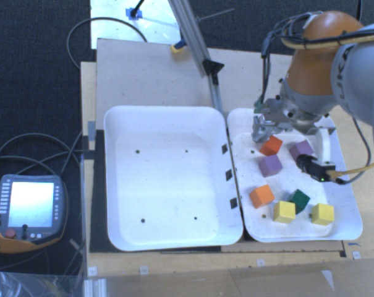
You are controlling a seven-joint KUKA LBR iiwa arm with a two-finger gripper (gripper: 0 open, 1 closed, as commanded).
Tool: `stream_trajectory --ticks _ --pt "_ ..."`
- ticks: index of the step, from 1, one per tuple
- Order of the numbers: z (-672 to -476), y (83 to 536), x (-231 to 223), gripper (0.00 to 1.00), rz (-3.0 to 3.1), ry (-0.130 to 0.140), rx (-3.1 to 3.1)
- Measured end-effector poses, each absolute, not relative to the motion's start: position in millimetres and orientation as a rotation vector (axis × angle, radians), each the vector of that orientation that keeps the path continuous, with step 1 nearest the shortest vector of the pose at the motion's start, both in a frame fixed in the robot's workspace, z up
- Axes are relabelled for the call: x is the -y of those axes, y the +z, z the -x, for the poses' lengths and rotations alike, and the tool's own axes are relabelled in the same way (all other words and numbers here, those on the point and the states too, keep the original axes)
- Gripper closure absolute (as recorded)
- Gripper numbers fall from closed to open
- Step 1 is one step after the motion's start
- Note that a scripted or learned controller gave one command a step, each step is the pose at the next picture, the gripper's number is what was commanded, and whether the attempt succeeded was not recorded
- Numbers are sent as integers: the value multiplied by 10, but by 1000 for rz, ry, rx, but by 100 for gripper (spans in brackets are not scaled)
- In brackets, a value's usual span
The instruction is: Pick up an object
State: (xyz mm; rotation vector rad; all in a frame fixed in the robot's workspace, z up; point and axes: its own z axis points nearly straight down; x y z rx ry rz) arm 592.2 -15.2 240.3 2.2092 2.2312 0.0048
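- The grey arm [360,67] with its orange band [319,48] reaches in from the right and hangs over the far part of the right bin [350,228].
- The claw [264,130] sits low at the bin's far left corner, just above the red-orange block [271,145]; whether its fingers are apart or together cannot be told from this angle, and nothing is visibly between them.
- Seven small blocks lie in the right bin, all on its floor.
- The red-orange block is nearest the claw, just beside it and perhaps touching; contact cannot be confirmed.
- A purple block [270,164] lies just in front of the red-orange one, and a paler purple block [301,148] lies to its right, partly under the wrist.
- Nearer the camera, an orange block [261,195] sits close to the bin's left wall.
- A yellow block [284,211] and a dark green block [300,199] sit touching or nearly so, with a second yellow block [323,213] a little apart to the right.
- A black cabled part [311,166] with a small green light hangs beside the wrist over the bin.
- The left bin [112,166] sits beside the right one on the tabletop [149,73].
- A handheld control pendant [29,210] with a lit screen lies on the dark floor at the left, cables looping around it.
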Motion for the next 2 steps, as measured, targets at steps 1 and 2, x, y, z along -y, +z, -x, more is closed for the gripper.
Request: stream_trajectory --ticks 1,2 --pt "-6100 2294 -311 100 -2210 6 -2231" --pt "-6178 2282 -777 100 -2209 7 -2232"
